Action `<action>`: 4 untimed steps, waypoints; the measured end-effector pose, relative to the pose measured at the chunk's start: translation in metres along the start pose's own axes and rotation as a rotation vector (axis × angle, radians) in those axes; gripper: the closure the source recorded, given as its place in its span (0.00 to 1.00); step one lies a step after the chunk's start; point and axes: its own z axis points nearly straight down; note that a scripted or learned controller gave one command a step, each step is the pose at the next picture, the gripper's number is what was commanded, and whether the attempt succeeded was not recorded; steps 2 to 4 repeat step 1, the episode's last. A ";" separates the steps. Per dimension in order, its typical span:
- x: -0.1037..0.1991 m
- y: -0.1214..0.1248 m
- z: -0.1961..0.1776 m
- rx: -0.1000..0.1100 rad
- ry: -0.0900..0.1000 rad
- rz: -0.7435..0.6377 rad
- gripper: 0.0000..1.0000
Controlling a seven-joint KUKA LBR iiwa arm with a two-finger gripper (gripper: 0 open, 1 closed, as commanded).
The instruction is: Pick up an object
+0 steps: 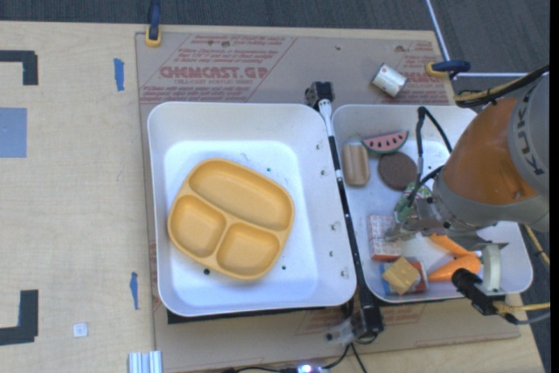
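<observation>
My gripper (pixel 407 221) reaches down into the right bin (pixel 348 214), under the grey and orange wrist. It hangs over a small red and white packet (pixel 383 237) near the bin's left side. A yellow block (pixel 402 276) lies just in front of the packet, with an orange carrot piece (pixel 456 265) to its right. Further back in the bin sit a watermelon slice (pixel 385 141), a round brown cookie (pixel 398 170) and a tan bread-like piece (pixel 355 163). I see nothing lifted clear of the bin floor.
The left bin (pixel 166 188) holds a yellow divided plate (pixel 230 217). A small white object (pixel 389 80) lies on the cardboard behind the right bin. The arm's body covers the right bin's right half. A black clamp (pixel 320 92) sits between the bins at the back.
</observation>
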 end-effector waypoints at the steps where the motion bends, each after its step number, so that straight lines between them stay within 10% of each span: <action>1: -0.001 0.000 0.000 0.000 -0.001 0.001 0.00; 4: -0.001 0.000 0.000 0.000 -0.001 0.001 0.00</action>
